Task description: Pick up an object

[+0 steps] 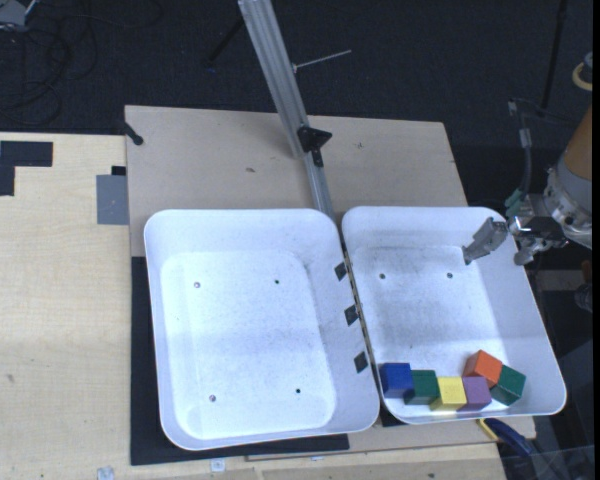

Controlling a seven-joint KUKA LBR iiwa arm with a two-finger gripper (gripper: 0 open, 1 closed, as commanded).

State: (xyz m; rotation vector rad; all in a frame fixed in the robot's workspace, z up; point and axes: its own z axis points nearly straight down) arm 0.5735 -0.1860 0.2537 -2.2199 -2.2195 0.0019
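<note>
Several small blocks lie clustered in the front right corner of the right bin [430, 298]: a blue block [395, 377], a dark green block [421, 386], a yellow block [448, 393], a purple block [476, 391], an orange block [485, 366] and a second green block [511, 383]. My gripper [503, 243] hangs over the bin's far right edge, well behind the blocks. It is open, with nothing between its fingers.
The left bin [240, 328] sits beside the right one, joined by black clips [350, 314]. An aluminium rail [280, 78] slants from the top down to the gap between the bins. Cables hang behind the arm on the right.
</note>
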